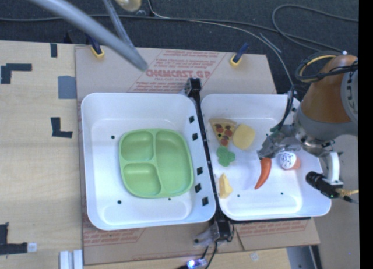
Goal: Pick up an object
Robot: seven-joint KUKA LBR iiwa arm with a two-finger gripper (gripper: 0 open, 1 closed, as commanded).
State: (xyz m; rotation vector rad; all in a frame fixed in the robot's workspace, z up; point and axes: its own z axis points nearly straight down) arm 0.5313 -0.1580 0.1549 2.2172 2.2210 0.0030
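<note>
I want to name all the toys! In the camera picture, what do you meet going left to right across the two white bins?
Green tray → pizza slice → yellow round piece → orange carrot → white ball.

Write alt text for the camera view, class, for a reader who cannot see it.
A grey and orange robot arm's gripper sits low in the right bin, beside a toy chili pepper and a white ball. That bin also holds a pizza slice; the left bin holds a green divided plate.
</note>
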